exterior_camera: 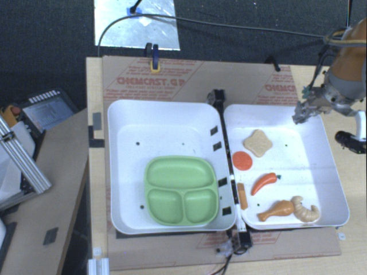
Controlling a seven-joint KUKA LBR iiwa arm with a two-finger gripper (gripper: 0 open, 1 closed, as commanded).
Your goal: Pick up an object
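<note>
The right bin point(327, 153) holds several toy foods: a tan bread slice point(258, 143), a red tomato slice point(242, 161), a red chili pepper point(264, 183), a small orange carrot stick point(242, 196), a brown chicken drumstick point(277, 209) and a pale shrimp point(307, 211). My gripper point(302, 115) hangs over the bin's far right corner, above and to the right of the bread, with nothing visible between its fingers. Its tip is small and dark, so the finger gap is unclear.
The left bin point(126, 130) carries a green three-compartment plate point(180, 189). A black divider with clips point(221, 148) runs between the bins. Cardboard lies under both. A foil sheet point(137, 16) and cables lie at the back; metal rails point(20, 159) stand at the left.
</note>
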